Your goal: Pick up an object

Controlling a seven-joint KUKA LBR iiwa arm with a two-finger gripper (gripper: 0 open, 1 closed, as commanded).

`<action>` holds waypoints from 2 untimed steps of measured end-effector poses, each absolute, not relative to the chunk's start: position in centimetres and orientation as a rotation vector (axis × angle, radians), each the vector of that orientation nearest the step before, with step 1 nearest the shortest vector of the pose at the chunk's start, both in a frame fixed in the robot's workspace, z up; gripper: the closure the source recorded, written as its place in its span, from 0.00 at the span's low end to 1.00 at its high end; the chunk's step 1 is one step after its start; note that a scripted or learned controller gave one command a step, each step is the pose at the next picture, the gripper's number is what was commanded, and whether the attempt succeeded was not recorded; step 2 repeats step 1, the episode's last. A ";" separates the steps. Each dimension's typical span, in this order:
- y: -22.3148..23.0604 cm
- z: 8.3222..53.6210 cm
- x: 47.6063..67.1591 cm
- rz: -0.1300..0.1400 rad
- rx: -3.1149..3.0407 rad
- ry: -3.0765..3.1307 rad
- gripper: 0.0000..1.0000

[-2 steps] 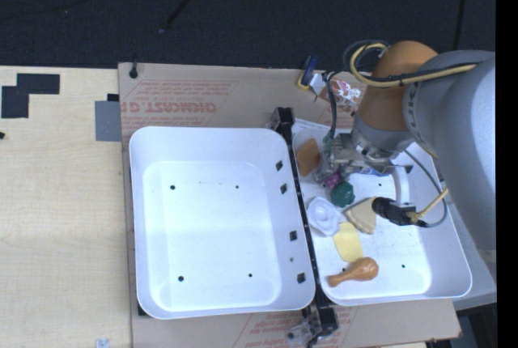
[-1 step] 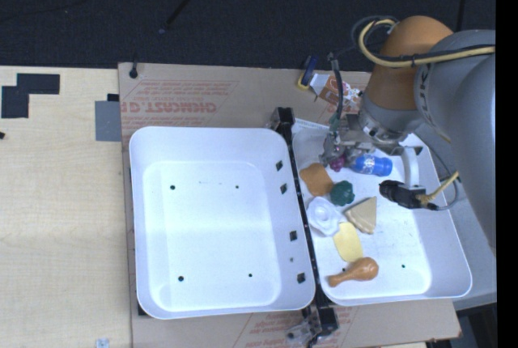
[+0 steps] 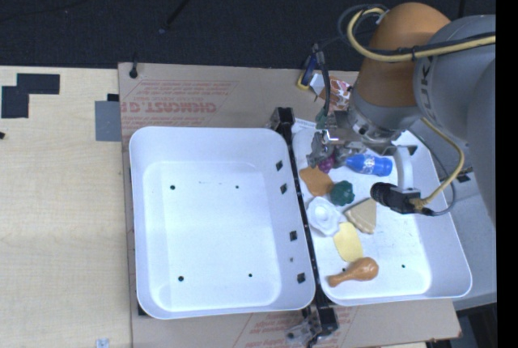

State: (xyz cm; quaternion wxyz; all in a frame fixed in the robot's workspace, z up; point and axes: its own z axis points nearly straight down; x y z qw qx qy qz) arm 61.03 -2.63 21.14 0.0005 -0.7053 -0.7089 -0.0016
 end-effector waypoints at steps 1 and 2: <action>3.3 20.5 64.5 -0.002 -2.214 -2.227 1.00; 3.3 20.5 64.5 -0.002 -2.214 -2.227 1.00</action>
